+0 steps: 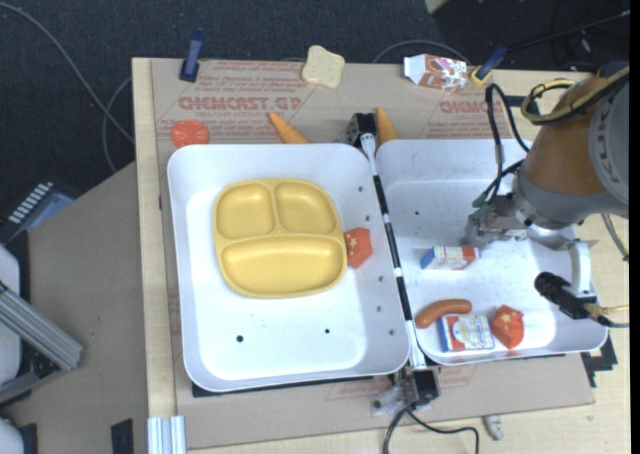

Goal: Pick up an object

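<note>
Two white bins sit side by side on the table (250,92): the left bin (200,242) holds one yellow divided plate (278,239) and one red piece (358,245); the right bin (420,182) holds one small carton (447,258) just beside the gripper (483,233), one sausage (441,312), one flat carton (470,332) and one strawberry (508,327).

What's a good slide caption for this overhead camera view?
Arm's hand poised over small carton in right bin; yellow divided tray in left bin.

The bench (250,92) bears two white bins (200,342), a bread slice (323,66) and a small carton (436,71).
</note>
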`<state>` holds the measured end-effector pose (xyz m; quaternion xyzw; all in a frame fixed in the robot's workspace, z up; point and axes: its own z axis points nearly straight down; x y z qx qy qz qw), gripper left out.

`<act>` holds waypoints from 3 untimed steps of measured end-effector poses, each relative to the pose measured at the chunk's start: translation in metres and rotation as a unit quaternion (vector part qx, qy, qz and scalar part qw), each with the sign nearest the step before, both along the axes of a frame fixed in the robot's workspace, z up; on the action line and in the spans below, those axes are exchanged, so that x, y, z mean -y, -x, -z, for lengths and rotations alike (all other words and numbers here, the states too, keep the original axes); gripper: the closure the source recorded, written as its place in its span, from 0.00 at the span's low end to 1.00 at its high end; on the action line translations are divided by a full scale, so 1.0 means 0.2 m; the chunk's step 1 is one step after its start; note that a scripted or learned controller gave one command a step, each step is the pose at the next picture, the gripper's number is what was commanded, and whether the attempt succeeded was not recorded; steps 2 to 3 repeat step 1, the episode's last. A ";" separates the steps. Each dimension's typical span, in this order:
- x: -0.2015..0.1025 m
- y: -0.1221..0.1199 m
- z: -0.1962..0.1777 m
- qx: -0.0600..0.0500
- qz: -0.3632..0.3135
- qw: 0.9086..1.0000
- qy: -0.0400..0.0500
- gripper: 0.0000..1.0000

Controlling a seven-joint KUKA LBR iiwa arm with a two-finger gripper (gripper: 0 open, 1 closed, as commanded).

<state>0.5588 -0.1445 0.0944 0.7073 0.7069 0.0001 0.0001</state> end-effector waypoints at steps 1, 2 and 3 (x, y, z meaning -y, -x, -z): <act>-0.13 0.08 -0.39 0.001 -0.001 1.000 0.000 1.00; -0.13 0.08 -0.39 0.001 -0.001 1.000 0.000 1.00; -0.13 0.08 -0.39 0.001 -0.001 1.000 0.000 1.00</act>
